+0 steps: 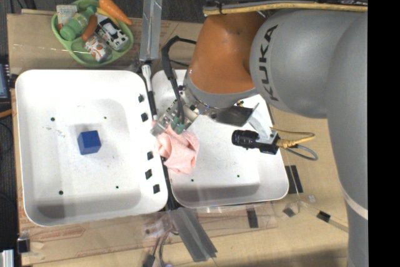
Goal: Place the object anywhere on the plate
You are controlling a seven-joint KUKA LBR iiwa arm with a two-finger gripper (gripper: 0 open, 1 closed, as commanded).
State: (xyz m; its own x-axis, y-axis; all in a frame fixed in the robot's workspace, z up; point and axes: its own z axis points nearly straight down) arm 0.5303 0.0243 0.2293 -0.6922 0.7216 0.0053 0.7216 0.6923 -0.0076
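Observation:
A crumpled pink cloth [179, 152] lies in the right white bin [262, 187], near its left wall. My gripper [172, 124] sits right over the cloth's upper end and appears to touch it. The wrist and the orange band hide much of the bin's back half. A blue cube [89, 142] rests alone on the floor of the left white bin [37, 197].
A green bowl [62, 40] filled with toy food, including a carrot [112, 8], stands behind the left bin. A black cylindrical part [253, 140] with a yellow cable juts from the wrist over the right bin. The big grey arm covers the right side.

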